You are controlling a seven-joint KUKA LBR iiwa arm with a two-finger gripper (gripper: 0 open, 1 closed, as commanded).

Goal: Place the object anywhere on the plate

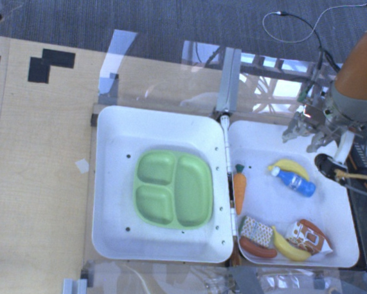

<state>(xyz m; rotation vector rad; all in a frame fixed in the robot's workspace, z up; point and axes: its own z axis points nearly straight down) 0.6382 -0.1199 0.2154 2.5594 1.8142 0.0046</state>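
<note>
Overhead, the wooden counter (32, 180) carried two shallow white bins side by side. The left bin (107, 233) held a green plate (174, 189) with three compartments, lying near the bin's middle with nothing on it. The right bin (341, 220) held all the loose things. A toy carrot (238, 188) lay along that bin's left wall, green top pointing away from the camera. Near the middle sat a blue bottle (295, 182) on its side, its white cap toward the left, touching a small yellow banana (290, 166) just behind it. Along the near edge a cluster lay packed together — a patterned snack packet (257, 231), a red sausage (258, 249) below it, a second banana (289, 247) curving to the right, and an orange-and-white packet (308, 236) beside that.

The grey arm with its orange band (362, 63) reached in from the right, and the end effector (311, 137) hovered over the far right corner of the right bin, above and behind the bottle and small banana. Its metal fingers (296, 131) pointed down and stood slightly apart, with nothing visible between them — no object was held. Every candidate object was in the right bin, well apart from the plate. A thin cable (292, 24) looped across the dark floor behind the counter.
</note>
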